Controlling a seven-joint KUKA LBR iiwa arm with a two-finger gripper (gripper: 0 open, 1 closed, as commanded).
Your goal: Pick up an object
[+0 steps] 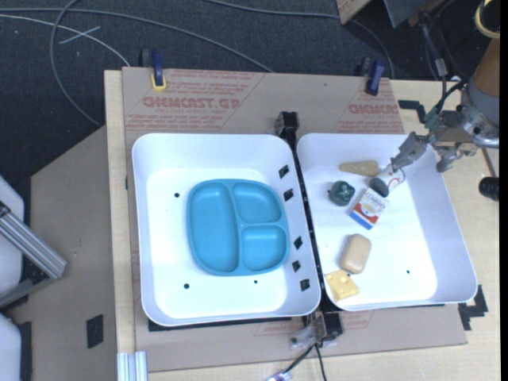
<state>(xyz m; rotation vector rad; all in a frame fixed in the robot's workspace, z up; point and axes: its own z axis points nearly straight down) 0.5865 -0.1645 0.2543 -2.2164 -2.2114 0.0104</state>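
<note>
- My gripper (381,186) hangs low over the right bin (444,236); how wide my jaws stand, I cannot tell.
- A red-and-white carton (369,208) lies just beneath my tip, possibly touching.
- Near: green lump (342,192), tan piece (359,167).
- Farther: beige block (355,254), yellow wedge (342,284).
- Left bin (159,213): blue divided plate (237,226).

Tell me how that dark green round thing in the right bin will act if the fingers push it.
The green thing looks rounded, so it would probably roll or skid on the bin's smooth white floor. It is small, likely light, and may bump the nearby carton.
</note>
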